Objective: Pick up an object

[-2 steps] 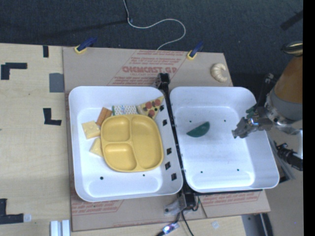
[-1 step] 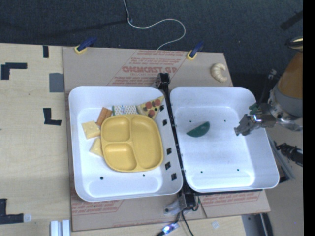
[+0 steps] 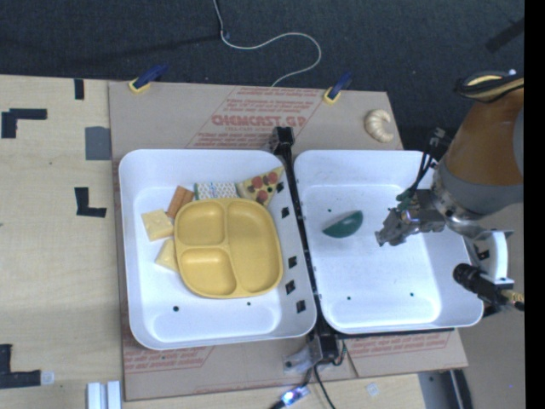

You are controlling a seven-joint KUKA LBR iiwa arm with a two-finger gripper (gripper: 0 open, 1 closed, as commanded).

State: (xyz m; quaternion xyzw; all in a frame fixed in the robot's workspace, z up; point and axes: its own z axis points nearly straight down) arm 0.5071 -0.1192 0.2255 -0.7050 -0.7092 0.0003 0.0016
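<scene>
A dark green, half-round object lies in the right bin, near its upper left. My gripper hangs over the same bin, a short way to the right of the green object and apart from it. The left bin holds a yellow divided plate with several flat pieces tucked around its upper and left sides: tan squares, an orange-brown piece and patterned cards.
The grey arm with its orange band enters from the right over the right bin's edge. A pale shell-like object rests on the cardboard behind the right bin. A white cable loops at the back.
</scene>
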